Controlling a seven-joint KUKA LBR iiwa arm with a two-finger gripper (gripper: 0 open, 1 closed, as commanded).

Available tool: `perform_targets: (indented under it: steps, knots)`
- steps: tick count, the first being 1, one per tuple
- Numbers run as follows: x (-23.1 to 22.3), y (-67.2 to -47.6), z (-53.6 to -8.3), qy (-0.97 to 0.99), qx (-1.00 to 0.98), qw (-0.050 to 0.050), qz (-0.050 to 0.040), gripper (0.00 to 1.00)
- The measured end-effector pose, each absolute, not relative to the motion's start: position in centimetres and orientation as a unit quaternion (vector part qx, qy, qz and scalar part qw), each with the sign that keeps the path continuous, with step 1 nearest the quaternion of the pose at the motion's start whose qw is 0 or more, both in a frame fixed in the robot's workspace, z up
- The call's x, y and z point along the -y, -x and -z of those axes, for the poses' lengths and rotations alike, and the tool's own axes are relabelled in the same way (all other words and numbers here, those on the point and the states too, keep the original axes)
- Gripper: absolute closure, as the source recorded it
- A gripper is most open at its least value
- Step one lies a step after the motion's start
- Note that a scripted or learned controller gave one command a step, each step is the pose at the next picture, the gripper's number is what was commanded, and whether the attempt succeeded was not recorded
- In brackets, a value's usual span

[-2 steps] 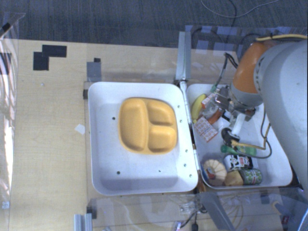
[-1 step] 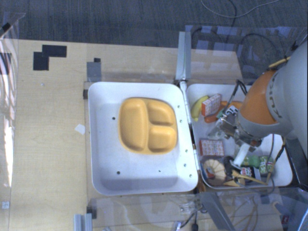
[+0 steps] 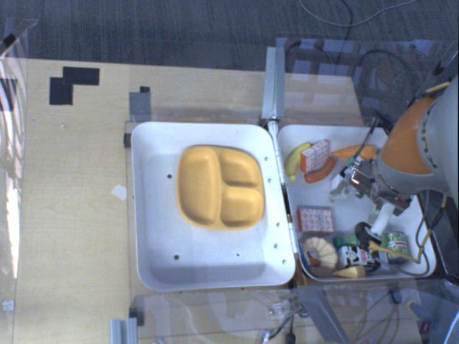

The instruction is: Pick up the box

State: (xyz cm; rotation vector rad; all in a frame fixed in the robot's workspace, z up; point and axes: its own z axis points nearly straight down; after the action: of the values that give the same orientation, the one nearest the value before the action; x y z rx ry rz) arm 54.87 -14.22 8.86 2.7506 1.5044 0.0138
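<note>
A small orange and white box (image 3: pixel 315 155) stands at the back left of the right bin (image 3: pixel 423 267), beside a banana (image 3: pixel 295 159). A flat pinkish box (image 3: pixel 315 219) lies lower down near the bin's left wall. My gripper (image 3: pixel 346 183) hangs over the middle of the right bin, just right of the small box and above the flat one. The grey arm with its orange band (image 3: pixel 401 145) comes in from the right and hides part of the bin floor. I see nothing held in the gripper.
A red sausage (image 3: pixel 319 172) and an orange carrot (image 3: pixel 353 151) lie by the small box. A bread roll (image 3: pixel 320 253), a green can (image 3: pixel 395 245) and small items crowd the bin's front. The left bin (image 3: pixel 154 192) holds a yellow divided plate (image 3: pixel 219 185).
</note>
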Motion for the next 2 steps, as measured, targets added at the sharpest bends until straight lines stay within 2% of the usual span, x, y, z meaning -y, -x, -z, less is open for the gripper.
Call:
perform_targets:
  steps: [1,2]
  knots:
    - [10.3,-50.6,-8.9,-0.902,-0.432,0.004,-0.0059,0.0]
    - [10.1,-62.6,-8.8,-0.923,-0.385,-0.005,0.0058,0.0]
